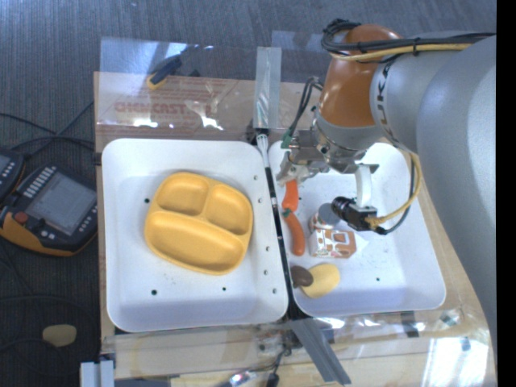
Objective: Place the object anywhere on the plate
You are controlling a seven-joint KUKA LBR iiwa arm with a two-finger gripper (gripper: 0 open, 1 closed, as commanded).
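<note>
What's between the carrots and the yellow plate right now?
In the camera view, just the bins' adjoining white rims and bare bin floor separate carrots from plate.

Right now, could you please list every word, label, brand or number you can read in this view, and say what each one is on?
Red lettering on the clear plastic sheet behind the left bin: mirrored and washed out by glare, not readable.
Dark letters on the arm's grey wrist casing, beside the orange band: seen edge-on, too foreshortened to read.
Screen of the handheld pendant on the floor: too small and blurred.
</note>
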